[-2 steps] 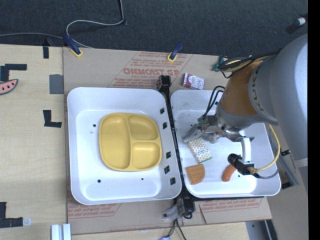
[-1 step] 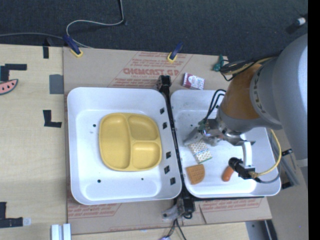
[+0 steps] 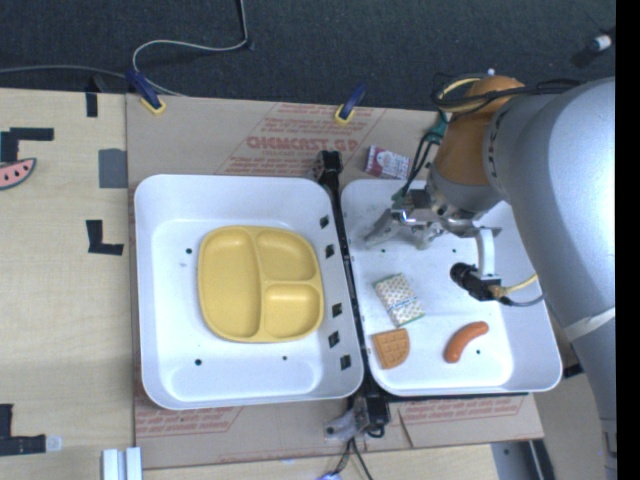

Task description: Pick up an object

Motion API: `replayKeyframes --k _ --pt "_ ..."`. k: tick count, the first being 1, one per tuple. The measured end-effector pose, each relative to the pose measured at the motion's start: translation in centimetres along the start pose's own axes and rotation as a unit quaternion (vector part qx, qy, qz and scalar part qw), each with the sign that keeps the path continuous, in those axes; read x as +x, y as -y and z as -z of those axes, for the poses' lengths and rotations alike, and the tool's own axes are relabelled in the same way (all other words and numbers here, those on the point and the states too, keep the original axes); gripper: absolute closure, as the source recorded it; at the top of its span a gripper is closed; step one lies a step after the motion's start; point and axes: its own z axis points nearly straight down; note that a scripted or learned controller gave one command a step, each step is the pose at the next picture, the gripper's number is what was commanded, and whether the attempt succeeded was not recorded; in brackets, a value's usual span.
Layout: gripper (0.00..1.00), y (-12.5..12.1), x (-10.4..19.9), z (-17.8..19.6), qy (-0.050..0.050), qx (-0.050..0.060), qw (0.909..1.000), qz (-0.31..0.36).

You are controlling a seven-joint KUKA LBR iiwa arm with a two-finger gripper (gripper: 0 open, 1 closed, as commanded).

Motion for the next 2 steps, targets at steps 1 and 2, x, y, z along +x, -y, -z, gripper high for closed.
replayKeyframes --k 1,2 --pt "0.00 4.7 0.4 0.1 0.000 0.000 1.0000 -0.001" --pt "0.00 8.5 0.9 0.1 0.000 -0.001 1.0000 -0.001"
